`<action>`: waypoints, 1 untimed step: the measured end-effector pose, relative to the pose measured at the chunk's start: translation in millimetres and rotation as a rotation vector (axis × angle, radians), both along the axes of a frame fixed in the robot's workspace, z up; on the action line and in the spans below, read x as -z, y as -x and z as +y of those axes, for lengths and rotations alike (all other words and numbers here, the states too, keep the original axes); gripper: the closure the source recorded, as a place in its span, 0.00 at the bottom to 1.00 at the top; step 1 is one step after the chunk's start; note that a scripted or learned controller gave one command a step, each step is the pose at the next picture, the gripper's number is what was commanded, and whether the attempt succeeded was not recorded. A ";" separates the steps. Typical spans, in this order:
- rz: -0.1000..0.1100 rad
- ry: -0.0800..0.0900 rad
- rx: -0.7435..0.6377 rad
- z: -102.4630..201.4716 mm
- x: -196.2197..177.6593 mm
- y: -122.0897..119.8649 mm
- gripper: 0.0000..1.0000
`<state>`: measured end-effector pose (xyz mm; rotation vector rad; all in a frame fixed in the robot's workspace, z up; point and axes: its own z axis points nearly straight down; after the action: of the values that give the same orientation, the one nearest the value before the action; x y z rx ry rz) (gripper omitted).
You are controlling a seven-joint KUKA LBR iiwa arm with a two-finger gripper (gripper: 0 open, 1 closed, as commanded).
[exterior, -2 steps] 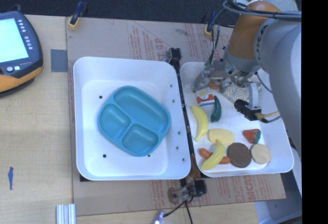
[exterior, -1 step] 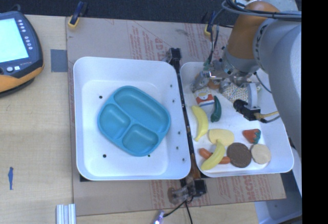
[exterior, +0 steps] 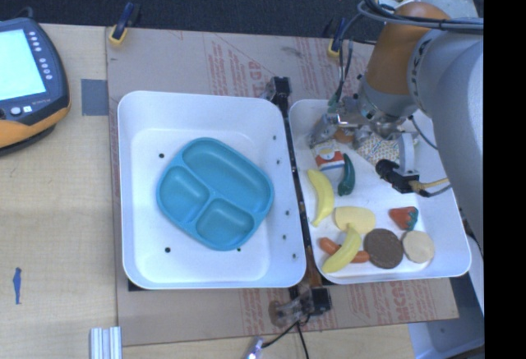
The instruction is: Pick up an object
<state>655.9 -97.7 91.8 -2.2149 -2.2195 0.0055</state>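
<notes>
My gripper [exterior: 341, 129] hangs low over the far left part of the right bin [exterior: 448, 267], under the orange band of the arm. Just below it lie a small red-and-white piece [exterior: 329, 158] and a dark green pepper-like piece [exterior: 347, 174]. Further toward the front sit two yellow bananas [exterior: 322, 195] [exterior: 343, 252], a pale yellow slice [exterior: 356, 218], a brown disc [exterior: 383, 248], a cream disc [exterior: 417, 247], a red strawberry-like piece [exterior: 403, 218] and an orange carrot-like piece [exterior: 329, 246]. I see nothing clearly between the fingers.
The left bin [exterior: 136, 185] holds a blue divided plate [exterior: 215, 193]. A speckled pouch [exterior: 378, 149] lies under the arm. A tablet-like pendant [exterior: 25, 78] rests at the bench's left edge. Clamps stand at the back corners [exterior: 122, 25].
</notes>
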 end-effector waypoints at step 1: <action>-0.001 0.000 0.000 -2.0 -0.1 -0.1 0.00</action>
<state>656.0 -99.8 91.9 -2.2151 -2.2199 0.0048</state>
